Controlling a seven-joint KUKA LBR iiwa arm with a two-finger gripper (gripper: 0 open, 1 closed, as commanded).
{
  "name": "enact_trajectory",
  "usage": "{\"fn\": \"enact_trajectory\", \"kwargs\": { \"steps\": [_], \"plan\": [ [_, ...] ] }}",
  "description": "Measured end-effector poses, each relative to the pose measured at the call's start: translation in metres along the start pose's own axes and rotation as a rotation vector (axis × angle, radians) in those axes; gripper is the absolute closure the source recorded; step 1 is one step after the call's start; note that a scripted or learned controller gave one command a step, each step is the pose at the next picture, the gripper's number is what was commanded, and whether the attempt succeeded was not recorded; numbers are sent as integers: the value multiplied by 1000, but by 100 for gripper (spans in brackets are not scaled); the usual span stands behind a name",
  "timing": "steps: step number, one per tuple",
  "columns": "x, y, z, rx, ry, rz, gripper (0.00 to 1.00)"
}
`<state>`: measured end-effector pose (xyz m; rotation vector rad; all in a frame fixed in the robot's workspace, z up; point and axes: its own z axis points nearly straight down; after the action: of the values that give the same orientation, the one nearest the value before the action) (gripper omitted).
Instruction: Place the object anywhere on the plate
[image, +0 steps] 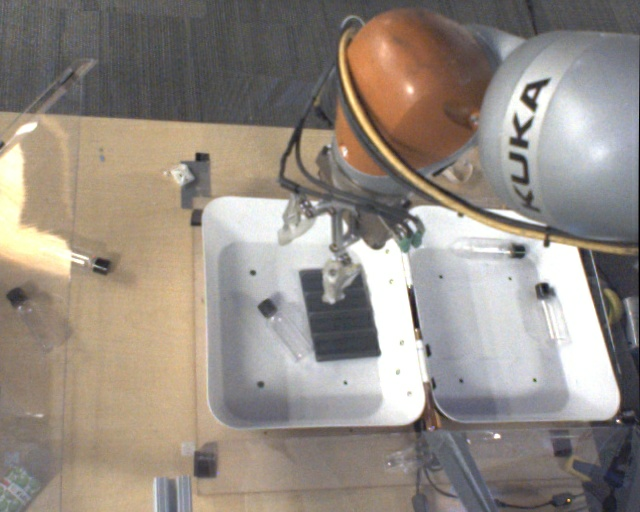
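Fingers low over the dark plate in the left bin.

You see the fingers (338, 278) at the upper edge of the ribbed black plate (340, 316); whether they are spread or pinching anything, you cannot tell. A clear vial with a black cap (281, 325) lies on the left bin (232, 400) floor just beside the plate, at its nine o'clock. In the right bin (600, 395), one vial (551, 310) lies at three o'clock and another (488, 247) at twelve. Two more vials rest on the counter (120, 400), far out at nine o'clock.
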<state>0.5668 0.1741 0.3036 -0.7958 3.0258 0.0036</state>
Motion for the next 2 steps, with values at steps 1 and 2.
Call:
{"fn": "enact_trajectory", "kwargs": {
  "steps": [1, 2],
  "plan": [
    [14, 80, 111, -3, 4, -40, 0],
    [10, 79, 98, -4, -9, -39, 100]
  ]
}}
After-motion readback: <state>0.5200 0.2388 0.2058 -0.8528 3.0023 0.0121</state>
